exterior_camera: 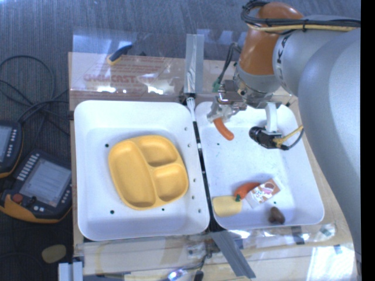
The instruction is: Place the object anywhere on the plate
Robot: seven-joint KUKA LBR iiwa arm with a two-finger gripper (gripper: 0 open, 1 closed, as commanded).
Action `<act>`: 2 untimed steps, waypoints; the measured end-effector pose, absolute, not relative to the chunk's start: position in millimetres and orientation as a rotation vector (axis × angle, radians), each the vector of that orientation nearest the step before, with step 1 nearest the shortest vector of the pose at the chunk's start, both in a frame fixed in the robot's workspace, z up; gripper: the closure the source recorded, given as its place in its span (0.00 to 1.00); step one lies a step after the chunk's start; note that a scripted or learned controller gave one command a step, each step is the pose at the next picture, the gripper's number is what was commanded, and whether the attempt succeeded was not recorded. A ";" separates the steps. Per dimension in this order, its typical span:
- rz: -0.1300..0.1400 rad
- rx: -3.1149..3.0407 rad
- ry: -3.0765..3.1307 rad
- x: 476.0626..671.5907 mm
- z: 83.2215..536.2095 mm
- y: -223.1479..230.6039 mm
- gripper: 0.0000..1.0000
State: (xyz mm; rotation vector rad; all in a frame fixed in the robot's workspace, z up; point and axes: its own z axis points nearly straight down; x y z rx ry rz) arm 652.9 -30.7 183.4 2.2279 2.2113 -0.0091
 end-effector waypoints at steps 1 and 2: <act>-0.004 2.091 2.346 588.6 183.0 -17.6 1.00; -0.001 1.708 2.641 556.8 182.9 46.8 1.00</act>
